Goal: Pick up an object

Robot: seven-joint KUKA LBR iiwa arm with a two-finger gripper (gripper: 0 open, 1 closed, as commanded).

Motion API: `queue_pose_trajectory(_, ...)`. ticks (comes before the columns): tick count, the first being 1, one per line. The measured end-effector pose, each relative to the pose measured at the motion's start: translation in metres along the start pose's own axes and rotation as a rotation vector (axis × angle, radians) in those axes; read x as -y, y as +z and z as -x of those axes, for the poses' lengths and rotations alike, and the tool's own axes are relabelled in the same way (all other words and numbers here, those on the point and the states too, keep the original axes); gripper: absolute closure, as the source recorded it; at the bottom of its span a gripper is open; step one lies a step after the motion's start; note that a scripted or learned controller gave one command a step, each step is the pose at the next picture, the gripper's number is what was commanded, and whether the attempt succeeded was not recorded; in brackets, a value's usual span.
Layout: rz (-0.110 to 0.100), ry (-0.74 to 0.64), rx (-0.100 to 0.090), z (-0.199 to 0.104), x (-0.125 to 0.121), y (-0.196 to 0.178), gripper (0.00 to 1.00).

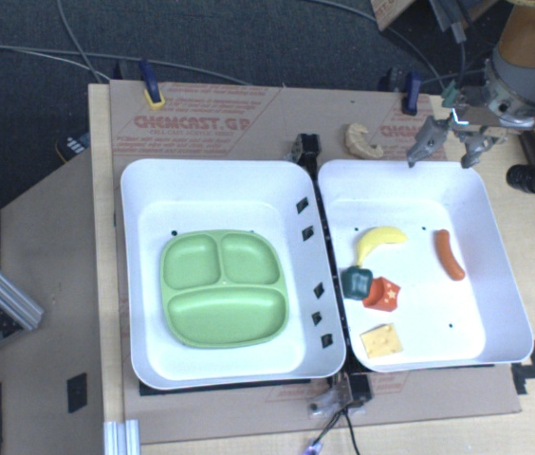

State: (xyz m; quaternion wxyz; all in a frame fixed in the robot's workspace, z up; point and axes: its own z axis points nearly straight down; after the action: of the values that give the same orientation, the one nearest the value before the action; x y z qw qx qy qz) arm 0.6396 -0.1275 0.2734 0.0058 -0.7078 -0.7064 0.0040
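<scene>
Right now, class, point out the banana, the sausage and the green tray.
banana (380, 241), camera view, middle of its curved body.
sausage (450, 255), camera view, middle of its length.
green tray (223, 313), camera view, floor of its large compartment.

The right bin holds five small items lying loose on its white floor. A yellow banana (380, 242) curves near the middle. A reddish-orange sausage (450, 255) lies well to its right, angled lengthwise. A dark teal block (356, 282) touches a red piece with a small star mark (383, 295). A pale yellow cheese-like wedge (380, 340) rests near the front wall.
</scene>
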Motion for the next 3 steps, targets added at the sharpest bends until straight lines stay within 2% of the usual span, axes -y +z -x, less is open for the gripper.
queue_pose_trajectory(1, 0.013, -0.003, 0.002, 0.000, -0.002, -0.008, 0.00)
queue_pose_trajectory(3, 0.007, -0.003, 0.000, -0.018, 0.005, 0.106, 0.00)
